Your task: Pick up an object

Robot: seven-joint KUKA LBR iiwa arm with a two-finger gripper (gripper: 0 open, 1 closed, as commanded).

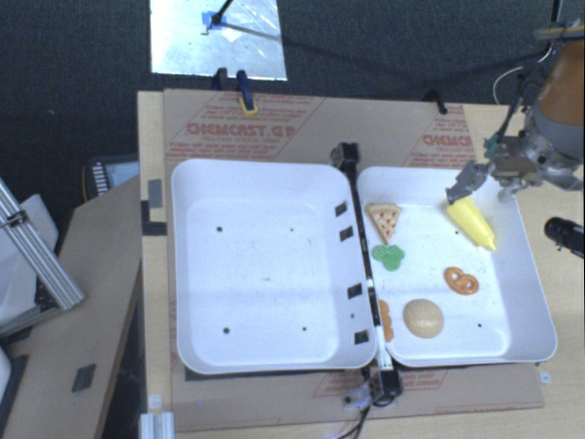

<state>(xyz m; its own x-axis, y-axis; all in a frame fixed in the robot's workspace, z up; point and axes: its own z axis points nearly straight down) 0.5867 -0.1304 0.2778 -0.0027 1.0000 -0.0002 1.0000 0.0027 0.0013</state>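
Claw poised over the right bin, nothing picked up yet.

Your claw (475, 183) hangs over the right bin (526, 273), just above the upper end of the yellow corn cob (473, 222); whether it is open or closed you cannot tell. You look to be at the approach step: next, lower onto the cob, close, lift. The cardboard sheet (274, 126) on the counter (101, 245) reads "CHEMCAST G P".
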